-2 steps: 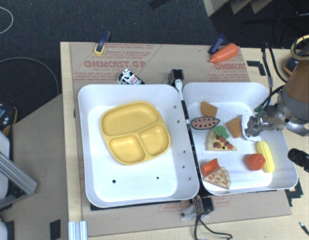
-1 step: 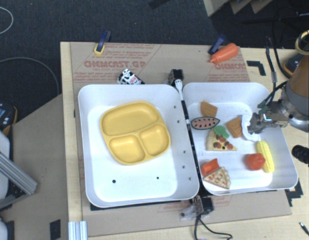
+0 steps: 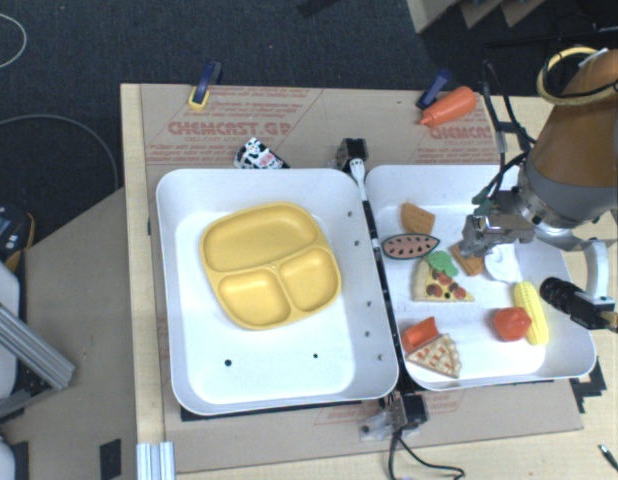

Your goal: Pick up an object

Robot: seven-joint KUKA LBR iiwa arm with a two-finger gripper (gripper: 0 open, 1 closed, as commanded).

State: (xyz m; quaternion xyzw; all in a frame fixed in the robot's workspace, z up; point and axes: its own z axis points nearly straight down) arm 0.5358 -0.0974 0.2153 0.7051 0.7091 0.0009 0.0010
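Hovering low in the right bin (image 3: 559, 360), gripper (image 3: 478, 240) sits over a brown piece (image 3: 467, 262); can't tell its state. Pizza slice (image 3: 439, 283) just left-below, corn (image 3: 530, 311) & tomato (image 3: 510, 323) further out.

My bench (image 3: 289, 118) is a tan board w/ red lettering, carrying two shallow white bins: left bin (image 3: 189, 298) & right bin (image 3: 559, 363), touching side by side. Near its back edge lie a small black-and-white toy (image 3: 257, 154) & an orange carrot-like toy (image 3: 449, 106).
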